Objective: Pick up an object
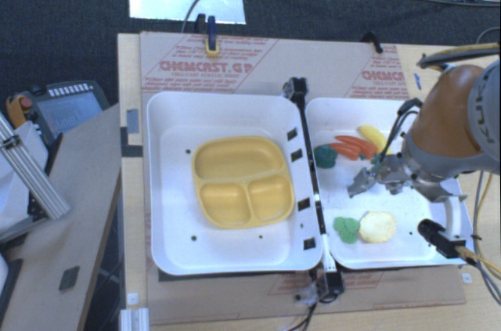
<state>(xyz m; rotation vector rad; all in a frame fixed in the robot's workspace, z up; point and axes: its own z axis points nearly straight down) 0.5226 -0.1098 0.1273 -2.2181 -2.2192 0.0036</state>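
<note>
My gripper (366, 185) hangs over the right bin (344, 255), and I cannot tell how it is set, so I would centre it on the pale round fruit (377, 227) near the front wall beside the green piece (346, 228) before lowering.

The left bin (168, 165) is mostly taken up by a yellow tray (243, 181); only its margins lie free. In the right bin (344, 255), the centre floor is open between carrot (350, 146), banana (371, 137) and broccoli (325, 156) above, and lettuce (346, 228) and a yellow piece (377, 227) below.
</note>
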